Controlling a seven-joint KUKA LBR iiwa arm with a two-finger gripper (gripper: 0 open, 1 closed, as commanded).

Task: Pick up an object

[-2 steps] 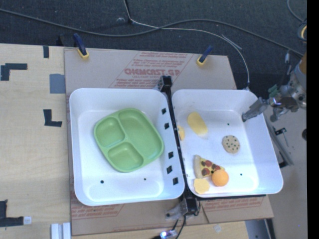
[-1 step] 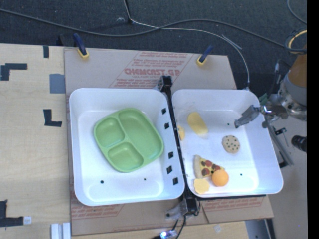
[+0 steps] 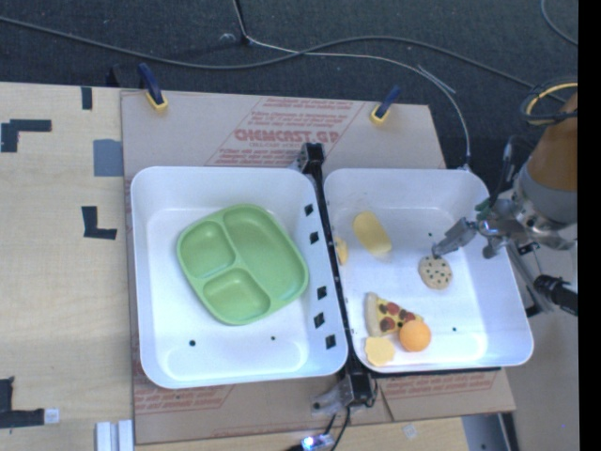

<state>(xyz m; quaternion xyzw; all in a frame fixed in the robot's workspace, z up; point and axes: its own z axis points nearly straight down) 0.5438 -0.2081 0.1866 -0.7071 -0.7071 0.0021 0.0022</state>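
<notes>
In the right bin lie a yellow rounded piece, a speckled cookie, a pizza slice, an orange ball and a pale yellow wedge. A small yellow bit rests against the bin's left wall. My gripper reaches in from the right over this bin, its tip just above and right of the cookie. I see nothing held in it.
The left bin holds a green divided plate. A black divider runs between the two bins. Clamps and cables sit at the back of the cardboard base.
</notes>
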